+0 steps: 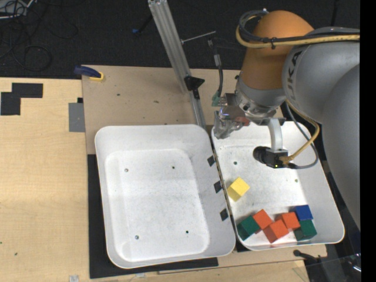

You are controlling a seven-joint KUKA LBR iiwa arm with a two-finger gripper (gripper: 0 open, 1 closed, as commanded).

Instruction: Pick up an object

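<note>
Over the far left corner of the right bin (329,216) my gripper (224,126) hangs below the orange wrist band. A yellow block (238,188) lies alone in that bin near its left wall, well in front of the gripper. Along the bin's front edge sits a cluster: a green block (248,226), two orange blocks (262,218) (275,231), a further orange block (290,220), a blue block (303,212) and a dark green block (305,232). I see nothing between the gripper's fingers.
The left bin (117,140) lies beside the right one, with black clips (218,186) along the shared wall. A slanted aluminium rail (174,46) rises behind the bins near the gripper. A black cable fitting (269,155) hangs over the right bin.
</note>
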